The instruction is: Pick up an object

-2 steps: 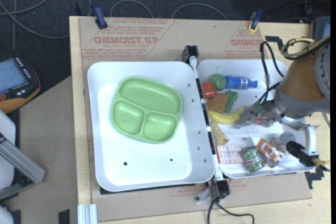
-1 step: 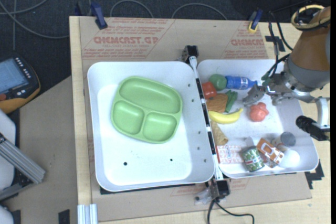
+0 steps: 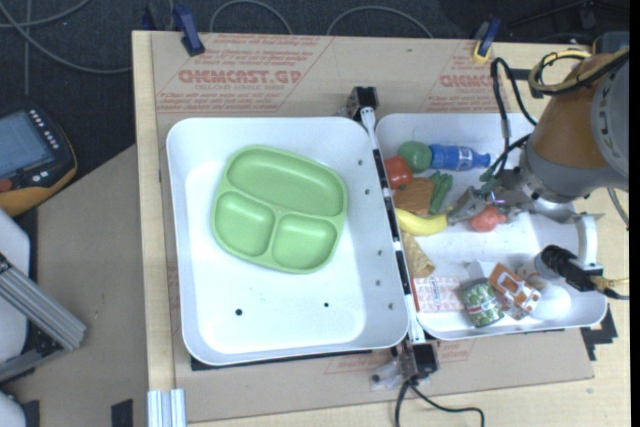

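Arm [image 3: 580,140]: grey with an orange band, reaching in from the right over the right bin; its upper part is cut off by the picture's right edge.
Gripper [image 3: 480,205]: low in the middle of the right bin [image 3: 570,307], its tip blurred among the objects.
Fingers: too small and blurred to tell whether they are apart or together.
Red object [image 3: 486,221]: small, just beside the gripper tip; contact cannot be made out.
Banana [image 3: 420,222]: at the right bin's left side, left of the gripper.
Blue bottle [image 3: 458,157]: lying on its side at the far end, next to a green ball [image 3: 414,156].
Near end: a green can [image 3: 481,304] and small packets, labels unreadable.
Left bin [image 3: 215,315]: holds a green divided tray [image 3: 279,208].
Counter [image 3: 260,75]: printed cardboard under both bins.
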Action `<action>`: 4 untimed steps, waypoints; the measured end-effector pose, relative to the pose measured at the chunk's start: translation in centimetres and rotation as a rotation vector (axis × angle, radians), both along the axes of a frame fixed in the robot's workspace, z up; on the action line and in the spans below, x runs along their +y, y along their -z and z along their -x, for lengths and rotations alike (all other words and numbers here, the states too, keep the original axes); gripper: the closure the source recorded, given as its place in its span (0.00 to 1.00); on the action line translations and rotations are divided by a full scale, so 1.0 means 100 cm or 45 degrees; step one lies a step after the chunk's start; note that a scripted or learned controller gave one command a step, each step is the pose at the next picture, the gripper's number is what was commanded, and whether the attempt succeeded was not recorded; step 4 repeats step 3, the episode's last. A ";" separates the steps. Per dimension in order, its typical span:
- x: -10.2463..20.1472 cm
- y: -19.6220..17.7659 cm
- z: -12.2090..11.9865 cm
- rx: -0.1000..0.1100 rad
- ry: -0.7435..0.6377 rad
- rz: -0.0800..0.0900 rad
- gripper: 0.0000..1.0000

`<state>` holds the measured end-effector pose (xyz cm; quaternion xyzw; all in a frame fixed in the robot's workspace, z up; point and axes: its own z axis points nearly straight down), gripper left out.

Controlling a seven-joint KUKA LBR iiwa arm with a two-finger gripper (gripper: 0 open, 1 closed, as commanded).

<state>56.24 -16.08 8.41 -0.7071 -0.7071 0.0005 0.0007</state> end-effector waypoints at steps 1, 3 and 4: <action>0.000 -0.011 -0.001 -0.004 -0.001 0.002 1.00; 0.133 -0.101 -0.017 -0.004 -0.002 -0.001 1.00; 0.133 -0.101 -0.017 -0.004 -0.002 -0.001 1.00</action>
